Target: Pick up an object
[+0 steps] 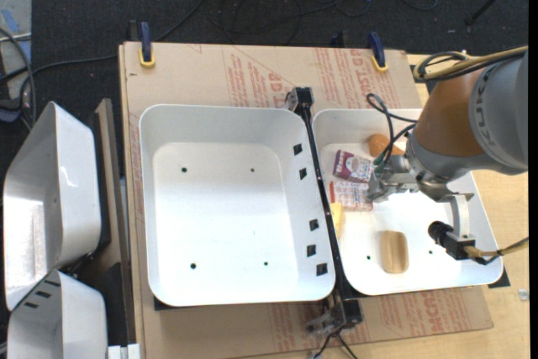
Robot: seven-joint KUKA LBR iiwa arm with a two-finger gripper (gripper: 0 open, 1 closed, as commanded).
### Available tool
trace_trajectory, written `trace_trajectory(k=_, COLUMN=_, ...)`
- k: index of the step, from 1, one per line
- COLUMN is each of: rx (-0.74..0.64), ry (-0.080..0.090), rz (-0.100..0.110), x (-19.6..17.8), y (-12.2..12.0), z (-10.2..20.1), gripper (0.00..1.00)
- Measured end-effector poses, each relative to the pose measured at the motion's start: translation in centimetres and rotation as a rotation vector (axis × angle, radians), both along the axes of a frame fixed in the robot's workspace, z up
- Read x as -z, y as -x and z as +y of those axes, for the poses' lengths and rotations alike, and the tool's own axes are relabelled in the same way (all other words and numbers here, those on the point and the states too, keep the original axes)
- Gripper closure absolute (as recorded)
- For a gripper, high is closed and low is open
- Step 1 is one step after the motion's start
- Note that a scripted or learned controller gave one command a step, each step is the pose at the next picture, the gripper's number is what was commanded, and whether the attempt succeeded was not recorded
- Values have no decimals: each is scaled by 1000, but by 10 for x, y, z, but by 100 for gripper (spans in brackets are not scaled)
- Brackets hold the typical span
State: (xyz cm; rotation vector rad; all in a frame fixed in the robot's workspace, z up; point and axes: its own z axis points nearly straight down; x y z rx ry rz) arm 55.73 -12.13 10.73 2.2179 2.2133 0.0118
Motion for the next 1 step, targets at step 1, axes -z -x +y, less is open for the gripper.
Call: trace_trajectory(k=1, rx=1, ry=0, rz=1, x=1, y=0, z=0, gripper=0)
